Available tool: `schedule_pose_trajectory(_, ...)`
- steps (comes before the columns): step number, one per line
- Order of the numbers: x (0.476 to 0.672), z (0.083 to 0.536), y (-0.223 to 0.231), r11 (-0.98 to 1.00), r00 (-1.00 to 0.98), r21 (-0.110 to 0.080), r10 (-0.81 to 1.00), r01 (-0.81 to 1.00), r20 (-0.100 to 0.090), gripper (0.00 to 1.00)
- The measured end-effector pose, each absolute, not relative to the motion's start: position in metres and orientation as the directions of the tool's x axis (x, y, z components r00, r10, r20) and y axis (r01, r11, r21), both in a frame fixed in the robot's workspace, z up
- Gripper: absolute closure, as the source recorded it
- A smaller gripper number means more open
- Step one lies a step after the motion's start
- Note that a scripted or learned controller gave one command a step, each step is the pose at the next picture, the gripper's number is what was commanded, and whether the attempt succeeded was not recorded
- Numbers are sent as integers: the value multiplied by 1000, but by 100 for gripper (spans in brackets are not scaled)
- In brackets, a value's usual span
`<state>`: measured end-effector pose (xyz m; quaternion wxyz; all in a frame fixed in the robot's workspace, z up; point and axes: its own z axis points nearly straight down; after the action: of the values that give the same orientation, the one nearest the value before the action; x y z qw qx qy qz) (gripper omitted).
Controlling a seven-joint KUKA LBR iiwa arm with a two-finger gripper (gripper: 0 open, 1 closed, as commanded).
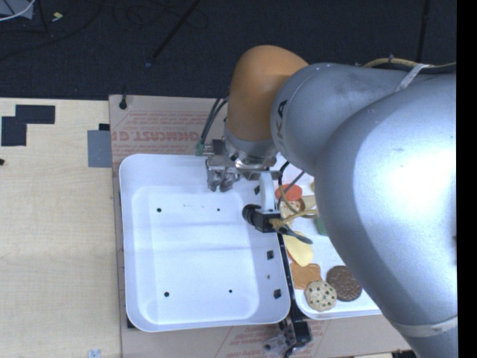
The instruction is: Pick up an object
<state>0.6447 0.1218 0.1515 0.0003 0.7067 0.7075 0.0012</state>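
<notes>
Grey arm's gripper (220, 177) hovered over the left bin (141, 304) near its far edge, jaw state unreadable, while the pickable cookies (332, 289) and toys (294, 207) lay in the right bin (350, 312), toward the arm's base.

This is a robotics lab. A large grey arm (373, 200) with an orange band (257, 88) reaches over two white bins (138, 237) set on a pale wooden bench (52, 222) beside printed cardboard (160, 129). Loose cables (175, 24) trail across dark carpet (112, 36) on the far side.
</notes>
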Motion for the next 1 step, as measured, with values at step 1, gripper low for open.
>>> schedule_pose_trajectory(1,642,83,193,5,-5,-5,1000,1000,1,100)
